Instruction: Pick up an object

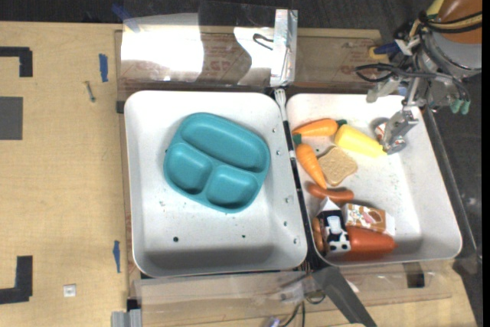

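The right bin holds toy food. A yellow piece lies near its back, with one orange carrot to its left and another carrot further forward. A slice of bread lies between them. Toward the front are a small reddish sausage, a printed box, a black-and-white cow figure and a larger orange-red sausage. My gripper hangs low over the bin's back right part, just right of the yellow piece's end. Nothing shows in its grasp.
The left bin holds a teal divided plate. A clear plastic sheet stands behind the bins. Cables bunch at the arm's wrist, above the right bin's back edge. Bare bin floor lies right of the food.
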### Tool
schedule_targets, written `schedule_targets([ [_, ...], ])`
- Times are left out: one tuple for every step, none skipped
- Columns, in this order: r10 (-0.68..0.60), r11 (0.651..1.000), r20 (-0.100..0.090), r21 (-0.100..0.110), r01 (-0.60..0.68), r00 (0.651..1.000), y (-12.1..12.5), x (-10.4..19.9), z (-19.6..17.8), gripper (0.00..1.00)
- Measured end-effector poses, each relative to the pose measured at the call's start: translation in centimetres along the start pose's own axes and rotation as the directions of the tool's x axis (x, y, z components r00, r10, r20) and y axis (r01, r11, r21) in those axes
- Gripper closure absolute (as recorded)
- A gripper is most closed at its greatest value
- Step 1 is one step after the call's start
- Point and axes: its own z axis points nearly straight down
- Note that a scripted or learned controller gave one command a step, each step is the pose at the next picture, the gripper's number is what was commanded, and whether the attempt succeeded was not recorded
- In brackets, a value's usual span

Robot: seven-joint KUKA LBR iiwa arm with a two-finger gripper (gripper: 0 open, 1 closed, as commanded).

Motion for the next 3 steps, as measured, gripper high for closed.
schedule_targets([
  [-0.002, 1.0, 0.006, 0.0, 0.002, 1.0, 1.1, 6.1, 15.8, 0.0],
  [0.013, 1.0, 0.031, 0.005, -0.013, 0.999, 2.8, 10.1, 17.0, 0.0],
  [-0.078, 0.997, 0.041, 0.013, 0.077, 0.996, -2.6, 12.1, 16.7, 0.0],
])
